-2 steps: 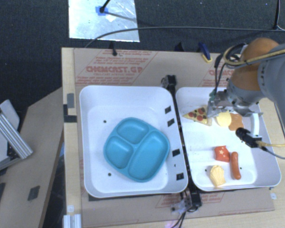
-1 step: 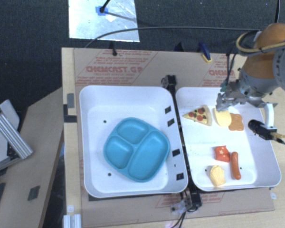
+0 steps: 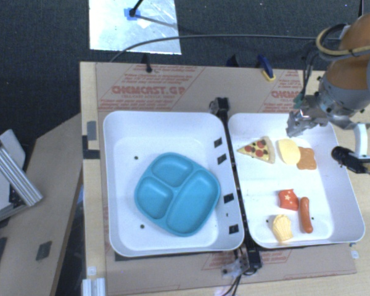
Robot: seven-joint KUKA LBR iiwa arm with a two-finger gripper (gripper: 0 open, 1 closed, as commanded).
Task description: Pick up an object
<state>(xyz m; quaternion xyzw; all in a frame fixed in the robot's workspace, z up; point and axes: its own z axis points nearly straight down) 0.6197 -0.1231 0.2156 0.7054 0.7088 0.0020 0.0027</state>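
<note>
Nothing's been picked up yet as far as I can tell. All the toy food sits loose in the right bin point(image 3: 342, 190): a pizza slice point(image 3: 258, 149), a pale yellow round piece point(image 3: 288, 151) touching a tan piece point(image 3: 306, 159), then lower down a red cube point(image 3: 288, 199), a hot dog point(image 3: 306, 215) just beside it, and a little yellow fries piece point(image 3: 282, 227) near the front edge. The left bin point(image 3: 120, 165) just has the blue divided plate point(image 3: 177, 193).

The gripper point(image 3: 296, 126) is up over the back of the right bin, just above the pale yellow piece. Honestly can't tell how the tool is set from this angle, it's a grey blob, and I don't see anything in it.

So my read: it's at the approach stage. Still left is the whole business of coming down on something, grabbing it, and lifting clear. The yellow piece looks like the closest candidate, but that's a guess.
</note>
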